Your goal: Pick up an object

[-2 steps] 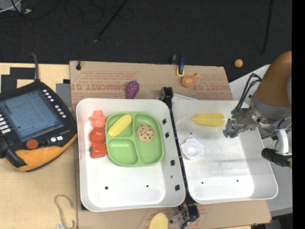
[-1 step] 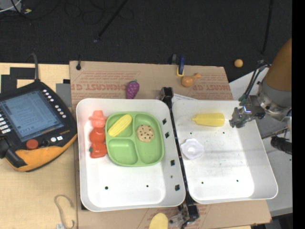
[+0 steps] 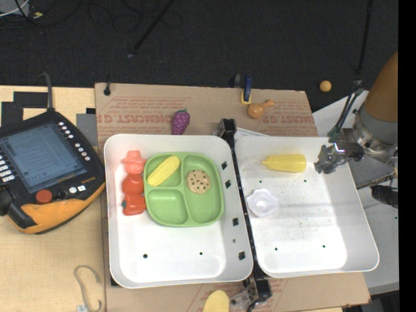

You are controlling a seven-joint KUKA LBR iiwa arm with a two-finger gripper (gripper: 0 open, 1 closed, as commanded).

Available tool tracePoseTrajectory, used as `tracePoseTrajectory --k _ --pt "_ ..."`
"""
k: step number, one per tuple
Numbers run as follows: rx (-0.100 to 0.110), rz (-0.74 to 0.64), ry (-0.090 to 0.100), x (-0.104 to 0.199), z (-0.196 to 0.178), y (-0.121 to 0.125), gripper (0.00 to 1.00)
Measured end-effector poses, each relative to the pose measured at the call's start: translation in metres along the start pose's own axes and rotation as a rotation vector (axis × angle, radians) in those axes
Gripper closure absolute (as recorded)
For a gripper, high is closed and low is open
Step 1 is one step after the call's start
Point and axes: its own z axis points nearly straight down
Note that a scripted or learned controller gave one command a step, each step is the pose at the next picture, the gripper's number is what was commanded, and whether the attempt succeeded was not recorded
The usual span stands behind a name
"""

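We judge the pick not yet done, as our gripper [image 3: 327, 156] hangs at the right bin's [image 3: 338, 239] far right edge, grasping nothing we can see, near the yellow block [image 3: 285, 163] lying inside.

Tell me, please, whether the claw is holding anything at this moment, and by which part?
Nothing is held. The claw hangs over the right bin's upper right edge, apart from the yellow piece to its left.

At your left sits a control tablet [image 3: 40, 158]; up top, a purple grape toy [image 3: 181, 120] and orange pear [image 3: 258, 108] rest on cardboard [image 3: 149, 112].
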Motion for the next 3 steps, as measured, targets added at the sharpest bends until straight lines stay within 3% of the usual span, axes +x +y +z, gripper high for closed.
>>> tracePoseTrajectory --k 3 --pt "0.005 -0.002 0.002 0.096 0.009 -0.108 1.00"
